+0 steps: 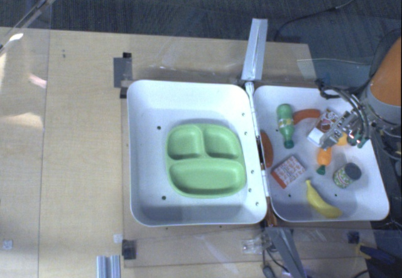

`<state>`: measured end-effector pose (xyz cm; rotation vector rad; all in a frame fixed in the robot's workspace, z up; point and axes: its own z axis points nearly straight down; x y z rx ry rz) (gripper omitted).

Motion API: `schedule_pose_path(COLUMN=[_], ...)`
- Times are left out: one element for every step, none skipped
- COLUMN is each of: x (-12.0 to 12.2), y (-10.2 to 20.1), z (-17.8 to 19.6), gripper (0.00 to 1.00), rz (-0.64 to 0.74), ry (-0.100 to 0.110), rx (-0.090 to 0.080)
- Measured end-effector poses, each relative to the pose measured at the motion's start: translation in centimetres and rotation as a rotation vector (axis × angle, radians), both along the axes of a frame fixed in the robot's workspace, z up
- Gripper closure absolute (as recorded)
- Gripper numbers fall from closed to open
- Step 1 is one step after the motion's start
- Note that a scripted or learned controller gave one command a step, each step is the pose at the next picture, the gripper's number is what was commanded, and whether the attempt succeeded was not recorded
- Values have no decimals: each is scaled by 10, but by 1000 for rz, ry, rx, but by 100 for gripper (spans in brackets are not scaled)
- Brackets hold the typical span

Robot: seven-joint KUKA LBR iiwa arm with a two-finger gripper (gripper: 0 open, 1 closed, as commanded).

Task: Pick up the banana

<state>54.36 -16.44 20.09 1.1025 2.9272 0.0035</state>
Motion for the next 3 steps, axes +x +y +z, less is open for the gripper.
schedule_pose_path(x=[0, -50, -46], y=[0, 11, 12], z=[0, -106, -94], gripper=[0, 0, 100], rz=[0, 46, 47], ry=[1, 4, -5], rx=[0, 1, 0])
